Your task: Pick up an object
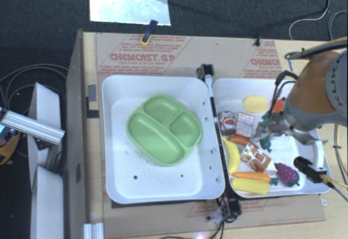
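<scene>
My gripper [265, 133] hangs low over the middle of the right bin [283, 81], below the grey arm with its orange band [318, 88]. Toy foods lie around it. A brown snack box [255, 157] is just below it. An orange carrot [239, 139] and a small white carton [244, 122] lie to its left. A yellow lemon [255, 103] is above it, and purple grapes [287, 173] are at the lower right. Nothing shows as held.
A green divided plate [164, 129] lies in the left bin [117, 123]. In the right bin's left part are a small can [227, 122], a banana [232, 156] and a corn cob [251, 181]. An orange piece [279, 105] sits beside the arm.
</scene>
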You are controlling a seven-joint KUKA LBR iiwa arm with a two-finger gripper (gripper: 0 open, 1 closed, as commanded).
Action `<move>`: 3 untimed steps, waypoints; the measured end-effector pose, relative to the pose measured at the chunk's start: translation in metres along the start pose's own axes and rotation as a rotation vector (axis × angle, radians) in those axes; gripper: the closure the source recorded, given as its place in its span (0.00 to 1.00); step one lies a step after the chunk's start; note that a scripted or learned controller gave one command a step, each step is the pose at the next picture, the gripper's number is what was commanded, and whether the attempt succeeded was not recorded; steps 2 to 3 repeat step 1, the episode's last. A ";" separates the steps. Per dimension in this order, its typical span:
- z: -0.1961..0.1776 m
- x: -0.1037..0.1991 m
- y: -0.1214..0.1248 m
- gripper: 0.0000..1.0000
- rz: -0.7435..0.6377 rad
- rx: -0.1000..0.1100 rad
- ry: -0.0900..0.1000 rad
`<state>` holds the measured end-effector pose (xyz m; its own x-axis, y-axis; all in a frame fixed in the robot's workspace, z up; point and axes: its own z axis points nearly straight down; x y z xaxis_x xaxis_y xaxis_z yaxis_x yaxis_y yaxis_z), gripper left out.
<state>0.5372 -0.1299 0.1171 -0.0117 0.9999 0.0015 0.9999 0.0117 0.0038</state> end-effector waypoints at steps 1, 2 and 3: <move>-0.070 0.092 0.018 1.00 -0.003 -0.004 0.002; -0.070 0.092 0.018 1.00 -0.003 -0.004 0.002; -0.070 0.092 0.018 1.00 -0.003 -0.004 0.002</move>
